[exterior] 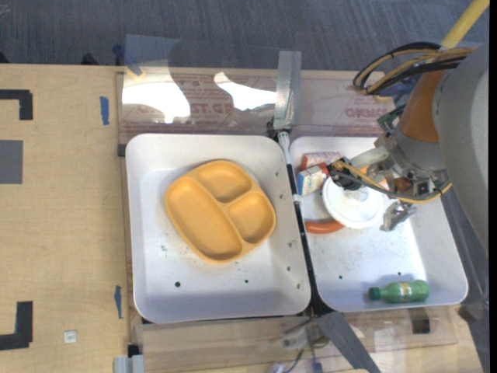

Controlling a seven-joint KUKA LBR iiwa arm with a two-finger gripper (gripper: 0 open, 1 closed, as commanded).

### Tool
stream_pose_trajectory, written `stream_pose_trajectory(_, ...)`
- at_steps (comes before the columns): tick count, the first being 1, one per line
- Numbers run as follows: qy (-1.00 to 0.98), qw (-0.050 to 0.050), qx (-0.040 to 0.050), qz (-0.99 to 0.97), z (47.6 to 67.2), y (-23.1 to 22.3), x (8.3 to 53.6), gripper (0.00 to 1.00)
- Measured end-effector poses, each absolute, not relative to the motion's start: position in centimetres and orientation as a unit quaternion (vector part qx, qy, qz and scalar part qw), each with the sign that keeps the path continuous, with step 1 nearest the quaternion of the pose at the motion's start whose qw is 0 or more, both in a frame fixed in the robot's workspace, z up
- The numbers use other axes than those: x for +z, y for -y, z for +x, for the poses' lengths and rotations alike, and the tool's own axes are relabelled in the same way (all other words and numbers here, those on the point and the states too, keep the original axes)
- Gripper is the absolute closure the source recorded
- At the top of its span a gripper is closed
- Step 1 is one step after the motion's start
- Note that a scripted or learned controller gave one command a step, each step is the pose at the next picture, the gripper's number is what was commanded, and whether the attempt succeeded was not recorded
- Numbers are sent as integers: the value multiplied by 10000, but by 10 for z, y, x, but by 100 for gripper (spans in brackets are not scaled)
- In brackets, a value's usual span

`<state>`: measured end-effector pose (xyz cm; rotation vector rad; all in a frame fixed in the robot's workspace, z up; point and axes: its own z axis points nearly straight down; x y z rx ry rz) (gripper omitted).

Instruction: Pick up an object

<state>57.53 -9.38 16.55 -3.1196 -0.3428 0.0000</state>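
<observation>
Camera view shows the gripper (392, 208) low in the right bin (435, 278), at the 3 o'clock edge of a white lid (351, 204); whether it is parted or closed, I cannot tell. An orange stick (322, 226) lies at the lid's 7 o'clock, a carton (312, 171) at 11, a green bottle (399, 291) near the bin's 6 o'clock rim. An orange plate (220, 209) fills the left bin (155, 286).

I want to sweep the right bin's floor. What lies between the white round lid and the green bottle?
The camera view shows nothing but bare, speckled bin floor between the white round lid and the green bottle. The orange-red piece lies beside the lid, off that stretch.
</observation>
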Motion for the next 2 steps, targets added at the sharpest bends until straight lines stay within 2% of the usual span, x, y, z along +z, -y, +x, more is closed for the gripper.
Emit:
stream_pose_trajectory(1,2223,-5,-6,-9750,593,140,208,0)
stream_pose_trajectory(2,1550,-26,-66,-9879,590,102,113,0)
